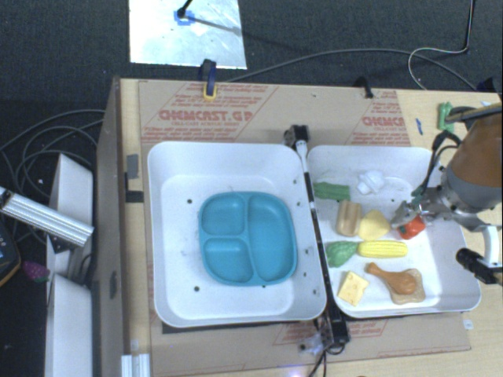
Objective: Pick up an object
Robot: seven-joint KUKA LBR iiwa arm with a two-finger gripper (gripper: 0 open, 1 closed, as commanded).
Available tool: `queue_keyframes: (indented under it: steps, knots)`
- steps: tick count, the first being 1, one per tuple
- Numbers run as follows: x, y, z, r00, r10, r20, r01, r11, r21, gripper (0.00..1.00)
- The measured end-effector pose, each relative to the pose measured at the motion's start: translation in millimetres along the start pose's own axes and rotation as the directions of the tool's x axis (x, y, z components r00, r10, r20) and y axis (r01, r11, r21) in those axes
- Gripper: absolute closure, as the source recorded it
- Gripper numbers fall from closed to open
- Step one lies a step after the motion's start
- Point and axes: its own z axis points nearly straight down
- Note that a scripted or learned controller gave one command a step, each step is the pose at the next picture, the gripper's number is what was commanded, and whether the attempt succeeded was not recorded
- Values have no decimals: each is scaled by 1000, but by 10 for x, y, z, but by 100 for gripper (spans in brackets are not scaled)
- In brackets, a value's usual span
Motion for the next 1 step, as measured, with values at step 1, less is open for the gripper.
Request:
queue_keyframes:
  steps: [1]
  knots:
    - [776,169,109,1000,-1,0,1,1000,-7,100]
